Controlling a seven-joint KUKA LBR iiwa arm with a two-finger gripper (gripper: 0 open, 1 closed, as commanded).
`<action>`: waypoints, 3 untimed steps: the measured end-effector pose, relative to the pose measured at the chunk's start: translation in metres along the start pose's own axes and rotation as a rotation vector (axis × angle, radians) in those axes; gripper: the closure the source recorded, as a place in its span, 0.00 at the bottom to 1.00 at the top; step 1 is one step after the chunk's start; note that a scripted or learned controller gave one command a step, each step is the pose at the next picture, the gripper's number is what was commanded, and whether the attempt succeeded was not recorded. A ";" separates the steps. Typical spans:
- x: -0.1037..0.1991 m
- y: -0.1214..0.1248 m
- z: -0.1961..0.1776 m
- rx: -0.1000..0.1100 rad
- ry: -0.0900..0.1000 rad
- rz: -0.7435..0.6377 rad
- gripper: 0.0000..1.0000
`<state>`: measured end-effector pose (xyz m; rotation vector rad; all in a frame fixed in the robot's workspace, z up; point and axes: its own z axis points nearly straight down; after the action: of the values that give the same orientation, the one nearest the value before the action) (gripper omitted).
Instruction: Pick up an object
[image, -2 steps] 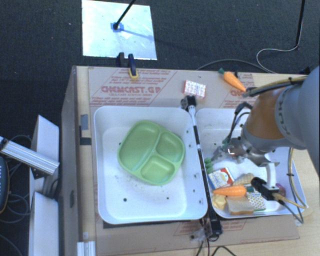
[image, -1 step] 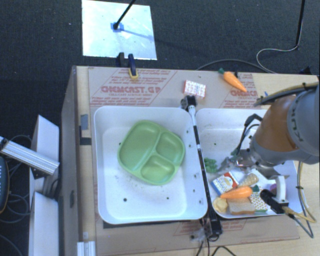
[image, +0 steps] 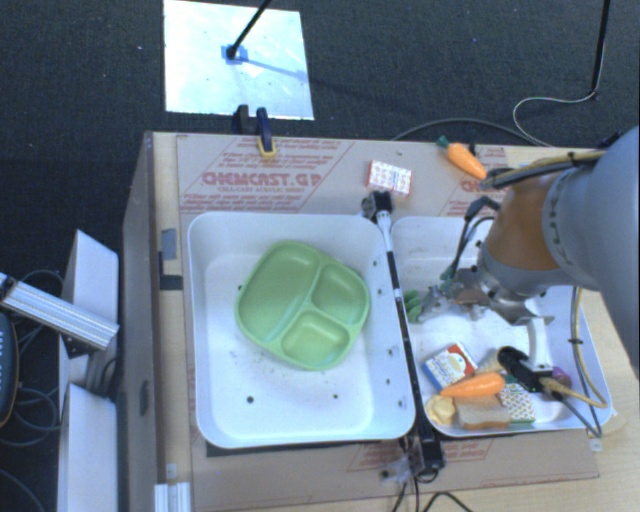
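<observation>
1. The likeliest target, by my reading, is the small green piece (image: 411, 302). It lies in the right bin (image: 432, 230), hard against the wall at the bin's 9 o'clock, next to the divider between the bins.
2. Axis: it looks slightly elongated and runs roughly 12 to 6 along that wall. It is too small and blurred to say which end leads.
3. The gripper (image: 447, 297) sits low in the same bin, just at the piece's 3 o'clock. I cannot tell whether it is released or clenched, and nothing is visibly held.
4. To do the step well, shift toward 9 o'clock until centred over the piece and close across its short side, so the closing line runs 9 to 3. The wall leaves little room on the 9 o'clock side, so a scrape or a miss is likely there.
5. A fallback is the carrot (image: 474, 385) at the bin's 6 o'clock. Its long axis runs about 9 to 3, and it rests among a small printed box (image: 449, 364) and a toast slice (image: 484, 421), touching or nearly so.
6. The left bin (image: 230, 400) holds a green divided plate (image: 302, 303), set askew.
7. On the bench at 12 o'clock of the right bin, outside it, are a second carrot (image: 463, 157) and a red-and-white packet (image: 390, 177).
</observation>
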<state>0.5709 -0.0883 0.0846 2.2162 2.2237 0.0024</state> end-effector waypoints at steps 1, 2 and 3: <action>-0.016 0.090 0.000 -0.001 0.000 -0.002 0.00; -0.025 -0.008 0.001 0.003 0.000 0.002 0.00; 0.002 -0.035 0.000 0.002 0.001 0.001 0.00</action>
<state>0.5364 -0.0868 0.0841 2.2188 2.2239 0.0008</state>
